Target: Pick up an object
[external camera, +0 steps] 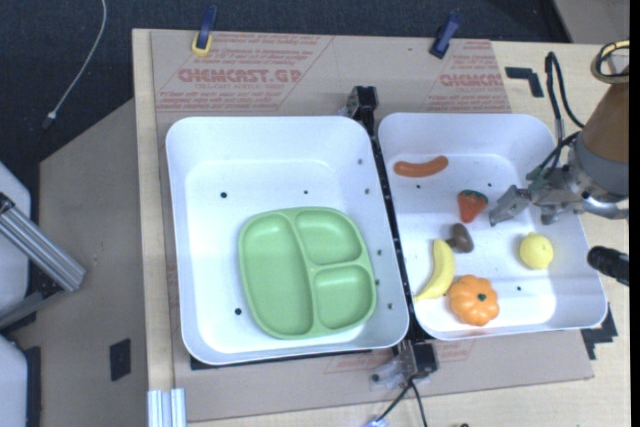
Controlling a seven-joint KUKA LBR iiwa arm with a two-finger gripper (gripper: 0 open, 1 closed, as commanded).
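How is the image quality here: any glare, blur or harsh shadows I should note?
Camera view: lighting is even and soft, with faint shadows beside the banana and pumpkin; the white bins are bright but not blown out; the green tray is sharp; the gripper looks slightly soft, its fingers hard to make out.

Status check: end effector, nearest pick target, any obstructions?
End effector low in right bin, holding nothing. Strawberry just beside it. Lemon close by.
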